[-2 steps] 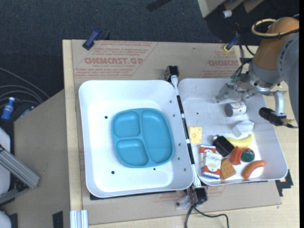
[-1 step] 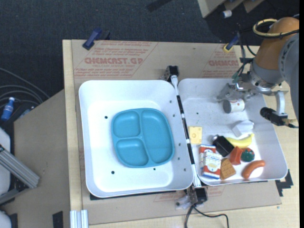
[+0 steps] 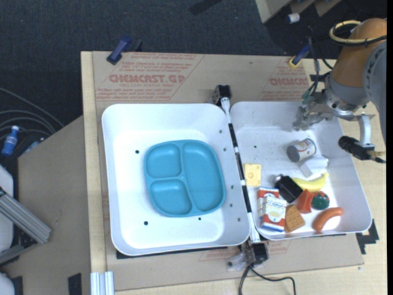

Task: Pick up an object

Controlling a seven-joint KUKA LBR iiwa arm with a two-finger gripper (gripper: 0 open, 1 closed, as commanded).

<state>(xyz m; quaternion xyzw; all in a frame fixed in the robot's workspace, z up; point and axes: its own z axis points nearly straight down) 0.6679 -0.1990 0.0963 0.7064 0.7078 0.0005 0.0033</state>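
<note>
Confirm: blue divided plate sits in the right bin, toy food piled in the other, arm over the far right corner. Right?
Not quite. The camera view shows the blue divided plate in the left bin, not the right. The toy food is piled in the right bin, and the arm is over that bin's far right corner, as you said.

the arm [image 3: 359,60] reaches in over the right bin's [image 3: 264,118] far corner; its gripper [image 3: 305,117] points down above that bin's back wall

Bins [image 3: 123,128] glossy white plastic; divided plate [image 3: 184,177] smooth blue plastic; bench [image 3: 153,78] matt brown board
</note>
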